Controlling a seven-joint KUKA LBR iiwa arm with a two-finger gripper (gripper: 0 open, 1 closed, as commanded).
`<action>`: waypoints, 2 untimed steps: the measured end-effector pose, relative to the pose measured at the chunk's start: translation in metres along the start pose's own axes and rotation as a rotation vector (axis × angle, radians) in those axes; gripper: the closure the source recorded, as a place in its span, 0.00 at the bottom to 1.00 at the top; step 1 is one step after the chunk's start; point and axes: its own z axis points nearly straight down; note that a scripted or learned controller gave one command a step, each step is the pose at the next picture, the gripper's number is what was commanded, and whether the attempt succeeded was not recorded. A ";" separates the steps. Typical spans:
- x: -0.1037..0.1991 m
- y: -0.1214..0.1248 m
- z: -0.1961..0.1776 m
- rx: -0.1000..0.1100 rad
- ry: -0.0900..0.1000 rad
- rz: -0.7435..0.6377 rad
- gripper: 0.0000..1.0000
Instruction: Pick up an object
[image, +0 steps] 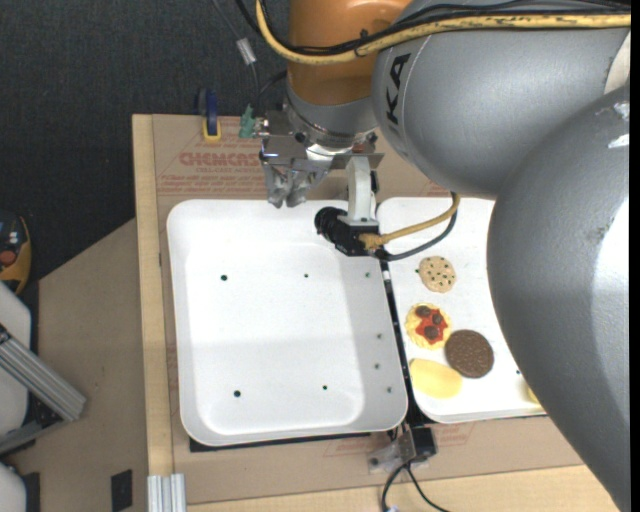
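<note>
My gripper (286, 190) hangs over the back rim of the left bin (200, 330), with its fingers drawn together and nothing between them. The objects lie in the right bin (470, 408), to the right of the gripper and nearer the front. They are a pale chocolate-chip cookie (437, 273), a round tart with red topping (430, 325), a dark brown cookie (469, 353) and a flat yellow piece (437, 378). The arm's grey body hides the right part of that bin.
A black cable clamp (340, 232) and a tan cable hang below the wrist over the divide between the bins. Blue and green clips (211, 112) stand on the brown board behind the left bin. A metal rail (40, 385) lies at the far left.
</note>
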 end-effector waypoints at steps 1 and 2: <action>0.030 -0.014 0.041 -0.001 -0.002 0.004 1.00; 0.029 -0.013 0.028 -0.008 -0.001 0.005 1.00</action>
